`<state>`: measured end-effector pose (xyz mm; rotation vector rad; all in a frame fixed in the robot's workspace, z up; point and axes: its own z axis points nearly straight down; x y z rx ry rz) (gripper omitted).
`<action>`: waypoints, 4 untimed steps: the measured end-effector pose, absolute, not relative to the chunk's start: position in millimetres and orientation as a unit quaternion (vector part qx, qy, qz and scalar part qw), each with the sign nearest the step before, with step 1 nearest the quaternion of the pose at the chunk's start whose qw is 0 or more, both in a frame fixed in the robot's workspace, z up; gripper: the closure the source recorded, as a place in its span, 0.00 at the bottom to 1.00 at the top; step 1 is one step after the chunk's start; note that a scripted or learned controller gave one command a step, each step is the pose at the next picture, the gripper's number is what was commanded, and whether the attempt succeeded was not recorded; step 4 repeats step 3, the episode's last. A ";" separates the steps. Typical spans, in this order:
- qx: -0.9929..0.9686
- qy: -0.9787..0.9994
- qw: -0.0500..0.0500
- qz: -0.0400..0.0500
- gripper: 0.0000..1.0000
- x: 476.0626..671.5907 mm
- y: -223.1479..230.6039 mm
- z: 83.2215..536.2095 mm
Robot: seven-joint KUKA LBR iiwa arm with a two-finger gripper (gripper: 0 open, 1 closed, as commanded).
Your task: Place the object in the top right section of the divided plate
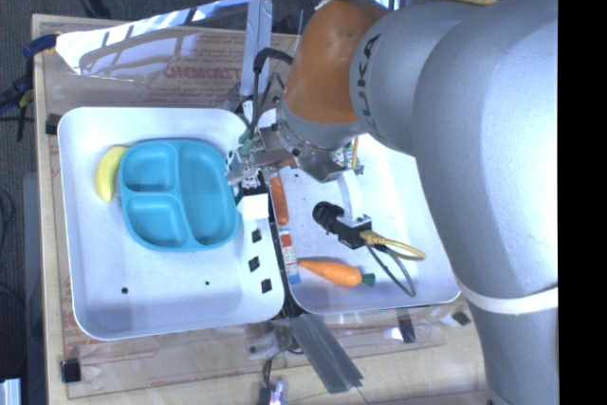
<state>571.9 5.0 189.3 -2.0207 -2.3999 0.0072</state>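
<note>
can't tell the tool's (254, 164) state near frame centre, so i'd confirm a grab before swinging over the blue divided plate's (180, 194) top right section.

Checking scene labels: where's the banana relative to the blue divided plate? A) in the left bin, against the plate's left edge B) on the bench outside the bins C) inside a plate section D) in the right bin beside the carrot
A: the banana lies on the left bin's floor, tucked against the left edge of the blue divided plate.
</note>
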 end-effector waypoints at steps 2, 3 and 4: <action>-0.562 -0.827 0.002 0.002 1.00 655.0 100.4 197.7; -0.562 -0.827 0.002 0.002 0.00 655.3 100.3 198.6; -0.562 -0.827 0.002 0.002 0.00 655.3 100.3 198.6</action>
